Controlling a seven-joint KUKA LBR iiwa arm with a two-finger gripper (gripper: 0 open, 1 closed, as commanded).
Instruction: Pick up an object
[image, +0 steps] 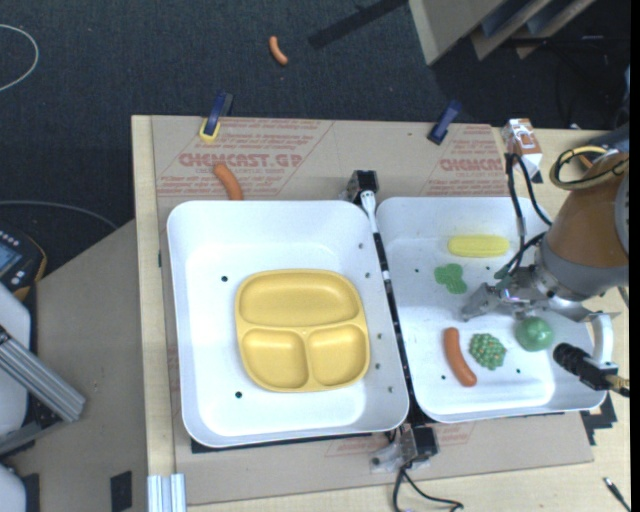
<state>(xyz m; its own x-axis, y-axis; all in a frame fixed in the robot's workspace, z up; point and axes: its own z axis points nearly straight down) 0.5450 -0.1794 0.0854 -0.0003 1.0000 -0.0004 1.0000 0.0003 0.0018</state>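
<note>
A yellow divided plate (300, 330) is seen sitting in the left bin (200, 250), with nothing else in there. Over in the right bin (420, 390) the toy food is laid out: a small green leafy piece (450, 276) towards the far side, a yellow corn-like piece (478, 246) beyond it, an orange sausage (460, 357) lying near the front, and a bumpy green bunch of grapes (487, 350) just beside the sausage. A round green ball-like piece (534, 333) is found further right, partly tucked under the arm. The gripper (492, 300) is hung low over the middle of that bin, between the leafy piece and the grapes; whether the fingers are open or closed can't be made out, and nothing is seen held between them. The grapes look like the closest target, probably light, hollow plastic, fairly stiff but bumpy, so a grip across the widest middle is likely best. The sausage is probably slick and could roll away if nudged.
</note>
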